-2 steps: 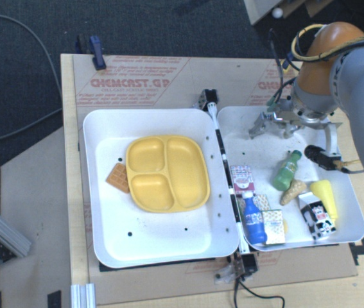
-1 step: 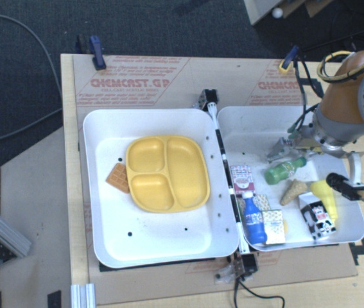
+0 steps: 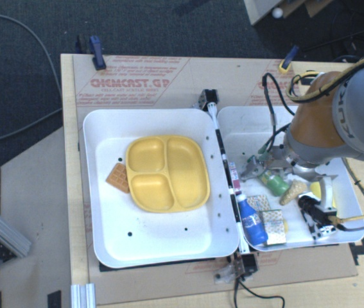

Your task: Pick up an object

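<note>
While my pincer (image 3: 263,165) hangs at the right bin (image 3: 233,117), its grip untellable, the blue bottle (image 3: 252,221) lies pointing twelve to six.

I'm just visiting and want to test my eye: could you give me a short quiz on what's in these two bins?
1. True or false: the yellow plate lies in the left bin.
2. How many sections does the plate have?
3. Which sits at the near edge of the right bin? A) the blue bottle B) the green object C) the brown cracker

Key: 1 true; 2 three; 3 A.
</note>
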